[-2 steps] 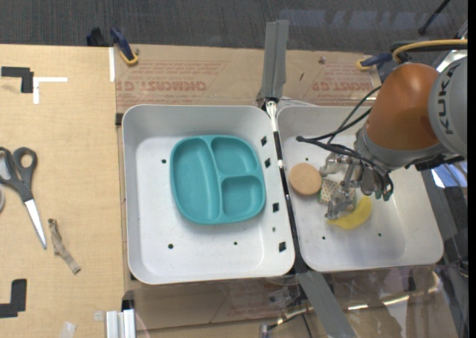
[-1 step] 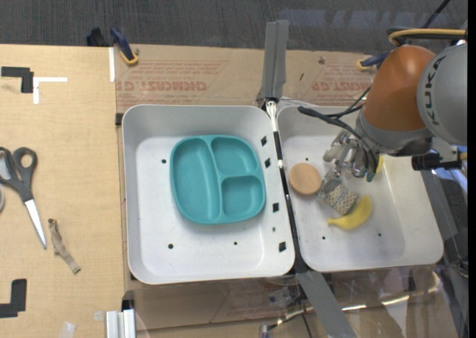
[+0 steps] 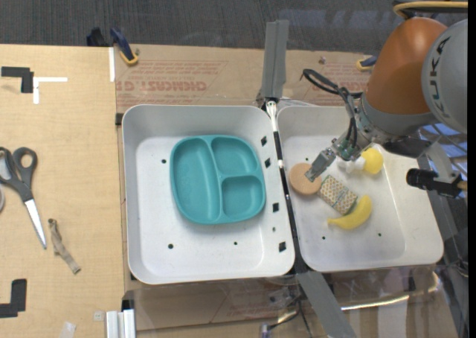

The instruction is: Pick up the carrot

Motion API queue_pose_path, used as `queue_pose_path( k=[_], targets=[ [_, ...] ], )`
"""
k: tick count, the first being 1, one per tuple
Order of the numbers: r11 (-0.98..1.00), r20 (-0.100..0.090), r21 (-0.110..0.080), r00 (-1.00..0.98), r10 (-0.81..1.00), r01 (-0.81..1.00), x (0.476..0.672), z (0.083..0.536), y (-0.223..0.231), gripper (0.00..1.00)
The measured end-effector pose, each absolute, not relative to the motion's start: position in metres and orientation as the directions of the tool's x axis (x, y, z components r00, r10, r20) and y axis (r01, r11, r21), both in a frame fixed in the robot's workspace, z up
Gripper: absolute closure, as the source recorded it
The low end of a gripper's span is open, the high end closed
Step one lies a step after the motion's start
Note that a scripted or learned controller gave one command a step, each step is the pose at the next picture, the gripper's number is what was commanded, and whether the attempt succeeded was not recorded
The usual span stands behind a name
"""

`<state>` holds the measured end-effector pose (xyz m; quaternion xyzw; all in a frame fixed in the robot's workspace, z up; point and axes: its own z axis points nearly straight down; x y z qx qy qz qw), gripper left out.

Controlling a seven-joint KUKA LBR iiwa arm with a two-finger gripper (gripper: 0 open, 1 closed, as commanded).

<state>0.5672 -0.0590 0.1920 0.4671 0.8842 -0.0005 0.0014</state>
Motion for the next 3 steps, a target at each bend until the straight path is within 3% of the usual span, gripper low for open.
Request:
queue_pose_path(
  k=[1, 2, 3],
  targets=[
    [0.516, 0.0, -0.002, -0.516, 0.857, 0.856, 0.505, 0.191, -0.014, 0.0],
    [0.487, -0.002, -0.001, -0.487, 0.874, 0.874, 0.611, 0.191, -0.049, 0.0],
    [0.507, -0.002, -0.001, -0.507, 0.862, 0.862, 0.624, 0.137, -0.133, 0.0]
  ],
)
